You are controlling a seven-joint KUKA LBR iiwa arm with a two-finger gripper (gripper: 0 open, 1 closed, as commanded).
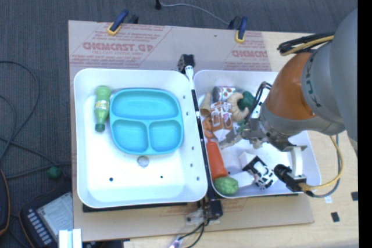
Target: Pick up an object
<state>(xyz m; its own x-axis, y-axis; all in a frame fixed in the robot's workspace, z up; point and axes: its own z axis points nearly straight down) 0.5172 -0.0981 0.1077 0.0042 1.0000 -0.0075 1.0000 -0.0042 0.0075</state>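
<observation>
In the right bin [311,155] my gripper [260,175] is low over the near part of the floor, under the grey and orange wrist. An orange carrot [216,161] lies along the bin's left wall, to the gripper's left. A green lime-like fruit [226,185] sits at the carrot's near end, a short way left of the gripper. A printed snack packet [221,116] and a beige piece [237,103] lie further back, partly under the arm. Nothing visibly sits in the gripper.
The left bin [93,174] holds a blue divided plate [146,121], a green bottle [102,107] beside it at left, and a small grey disc [142,161]. A dark green item [247,100] rests against the wrist. Clamps [240,29] hold the cardboard's far edge.
</observation>
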